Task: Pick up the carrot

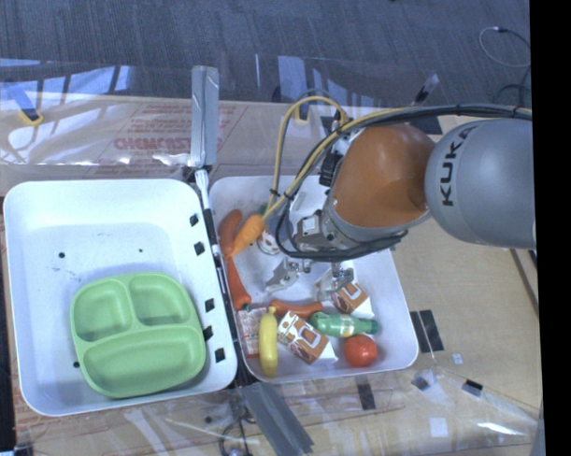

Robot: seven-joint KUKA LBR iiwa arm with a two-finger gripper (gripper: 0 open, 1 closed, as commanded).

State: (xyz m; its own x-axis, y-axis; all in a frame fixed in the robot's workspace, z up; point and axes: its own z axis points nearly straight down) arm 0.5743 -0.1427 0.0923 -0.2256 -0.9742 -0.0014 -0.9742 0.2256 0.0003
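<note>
Down inside the right-hand shallow white plastic bin (397, 293), the two-finger metal pincer (310, 271) hangs under the grey arm's orange wrist band (382, 177), its silvery fingers (284, 270) spread apart with nothing between them. Just up and to the left of the pincer, the short tapered orange carrot (249, 230) lies tilted against the bin's left wall, beside a redder, pepper-like piece (230, 229). A long thin orange-red piece (238, 282) runs down the same wall to the pincer's left; I cannot tell what it is.

By my reading the pick has not yet been made: the carrot sits in the bin, untouched, and the pincer is near it but off to one side. What is left is the whole grasp: shifting over the carrot, closing on it and lifting it clear.

Counted, as far as the clutter allows: one carrot; one yellow banana-shaped toy (268, 343) below and left of the pincer; one round red tomato (361, 351) below and to its right; one green bottle-shaped piece (346, 325) just beneath it; two small brown-and-white printed packets (302, 338), one below and one right beside it. Well to the pincer's left, the second white bin (42, 231) holds one green three-compartment plastic tray (137, 332).
</note>
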